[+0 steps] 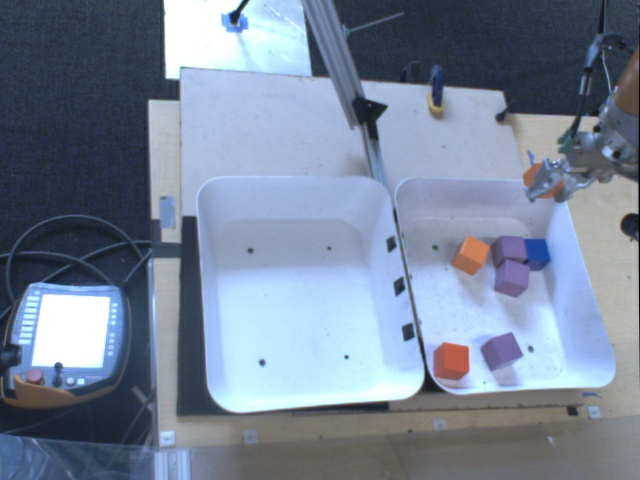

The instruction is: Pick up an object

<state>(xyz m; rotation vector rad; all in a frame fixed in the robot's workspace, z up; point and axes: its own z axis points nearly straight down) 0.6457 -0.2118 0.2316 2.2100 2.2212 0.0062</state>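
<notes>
Jaws look clamped on an orange block in my gripper, above the right bin; other blocks lie inside.

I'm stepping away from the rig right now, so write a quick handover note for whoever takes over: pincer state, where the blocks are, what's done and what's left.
Pincer: at the upper right corner of the right bin, with something small and orange at its tip; too small to tell if it is a gripped block.
Blocks, all in the right bin: orange block, two purple blocks and a blue block clustered in the upper half; a red-orange block and another purple block near the front edge.
Left bin: white, beside the right one.
Done: a pick is not confirmed.
Left: verify the grasp; if it failed, try again.
</notes>
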